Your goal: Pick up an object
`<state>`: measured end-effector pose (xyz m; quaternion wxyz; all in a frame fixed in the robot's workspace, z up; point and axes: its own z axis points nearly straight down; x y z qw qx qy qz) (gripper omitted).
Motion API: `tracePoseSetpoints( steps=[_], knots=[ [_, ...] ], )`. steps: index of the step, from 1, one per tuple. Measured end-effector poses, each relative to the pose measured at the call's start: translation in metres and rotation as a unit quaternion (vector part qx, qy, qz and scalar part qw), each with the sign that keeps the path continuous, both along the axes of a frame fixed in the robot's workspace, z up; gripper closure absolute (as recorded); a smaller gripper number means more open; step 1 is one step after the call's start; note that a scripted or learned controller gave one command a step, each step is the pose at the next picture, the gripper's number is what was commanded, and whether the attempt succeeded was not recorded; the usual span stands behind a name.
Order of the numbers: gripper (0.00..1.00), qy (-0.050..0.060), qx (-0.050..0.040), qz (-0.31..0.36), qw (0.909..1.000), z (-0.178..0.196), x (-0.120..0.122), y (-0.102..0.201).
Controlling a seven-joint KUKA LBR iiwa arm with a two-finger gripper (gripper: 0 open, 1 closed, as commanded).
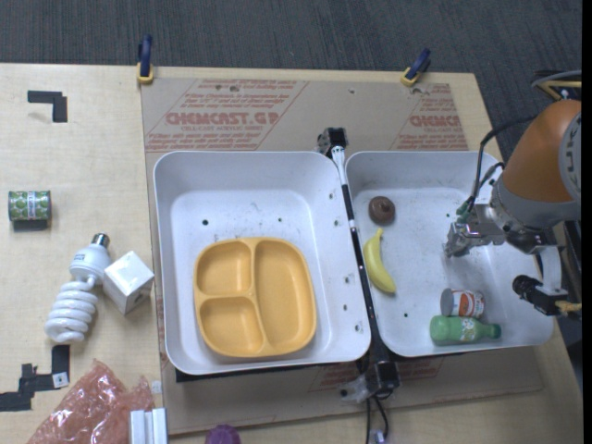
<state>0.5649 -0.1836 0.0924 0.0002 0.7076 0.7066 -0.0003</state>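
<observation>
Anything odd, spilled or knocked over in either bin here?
Nothing spilled. In the right bin, the green bottle lies on its side at the near wall, beside the small can. The banana and brown donut lie apart, undamaged.

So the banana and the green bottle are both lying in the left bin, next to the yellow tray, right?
Not quite. The camera view shows the banana and the green bottle lying in the right bin. The yellow tray sits in the left bin.

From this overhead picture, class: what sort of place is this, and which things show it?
Probably a robotics lab bench for grasping trials: a robot arm reaches over two white bins, and clamps pin the cardboard-covered board.
</observation>
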Motion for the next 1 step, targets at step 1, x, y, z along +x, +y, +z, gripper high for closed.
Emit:
tracePoseSetpoints(
  steps=[1],
  knots=[
    [1.00,-0.001,-0.0005,0.000,1.0000,0.0006,0.0247,-0.0389]
  ],
)
